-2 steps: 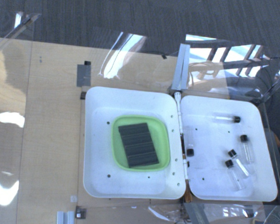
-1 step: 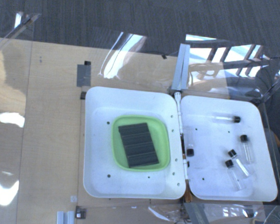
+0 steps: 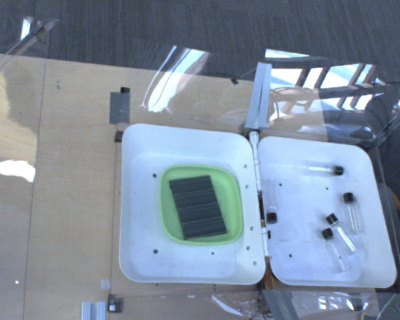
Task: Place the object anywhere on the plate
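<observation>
A light green square plate [image 3: 233,194] lies in the left bin [image 3: 135,253]. A dark grey ribbed rectangular block [image 3: 197,207] rests flat on the plate, turned a little off square. The right bin [image 3: 295,261] holds several small clear vials with black caps: one long vial [image 3: 322,170] near the back, one [image 3: 350,208] at the right, a pair [image 3: 335,231] toward the front right, and a small black-capped one [image 3: 271,217] by the bin's left wall.
The two white bins sit side by side on a pale wooden bench [image 3: 57,202]. A grey metal post [image 3: 259,95] stands behind the seam between the bins. Clear plastic sheeting [image 3: 337,96] and glare lie at the back right.
</observation>
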`<state>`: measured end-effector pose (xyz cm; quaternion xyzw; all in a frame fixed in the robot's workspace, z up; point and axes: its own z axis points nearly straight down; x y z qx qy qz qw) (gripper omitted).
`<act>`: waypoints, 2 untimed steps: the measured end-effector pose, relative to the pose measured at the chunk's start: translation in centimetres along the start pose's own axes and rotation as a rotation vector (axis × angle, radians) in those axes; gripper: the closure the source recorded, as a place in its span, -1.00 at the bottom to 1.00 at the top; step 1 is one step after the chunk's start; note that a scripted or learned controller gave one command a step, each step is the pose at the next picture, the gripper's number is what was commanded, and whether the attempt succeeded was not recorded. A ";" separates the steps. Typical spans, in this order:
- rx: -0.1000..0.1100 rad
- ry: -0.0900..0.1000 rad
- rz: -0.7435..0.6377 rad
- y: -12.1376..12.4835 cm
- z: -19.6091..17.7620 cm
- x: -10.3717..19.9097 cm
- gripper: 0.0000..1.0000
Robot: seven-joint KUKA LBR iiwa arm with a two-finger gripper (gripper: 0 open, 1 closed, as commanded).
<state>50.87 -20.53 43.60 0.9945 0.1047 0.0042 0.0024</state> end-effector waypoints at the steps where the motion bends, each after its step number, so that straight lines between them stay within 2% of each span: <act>1: 0.001 -0.002 0.005 -0.4 0.0 -2.0 -1.00; 2: -0.001 -0.001 0.000 0.1 0.0 0.4 -1.00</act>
